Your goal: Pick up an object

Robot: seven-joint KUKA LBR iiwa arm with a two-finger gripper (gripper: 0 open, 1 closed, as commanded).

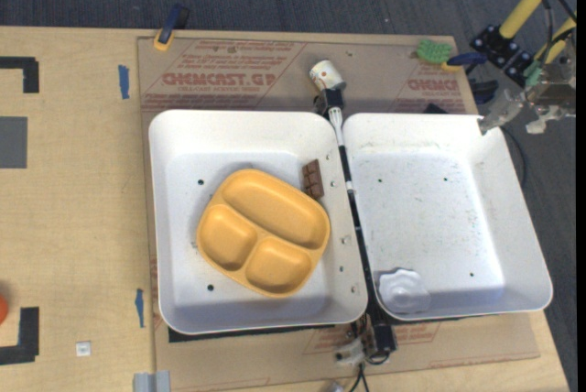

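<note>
With the gripper (pixel 526 102) parked beyond the right bin (pixel 513 225), its grasp state impossible to tell, the arm should descend squarely over the yellow tray (pixel 264 232) rim.

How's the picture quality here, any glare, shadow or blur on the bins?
Camera view: light is even and soft; the yellow tray casts a faint shadow in the left bin; the clear lid in the right bin looks washed out; the hand is slightly blurred.

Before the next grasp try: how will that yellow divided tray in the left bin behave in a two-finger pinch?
Yellow tray: probably rigid moulded plastic, light for its size. Smooth rounded rim looks slippery. It is wide and lies flat, so an edge pinch would likely tilt it.
</note>
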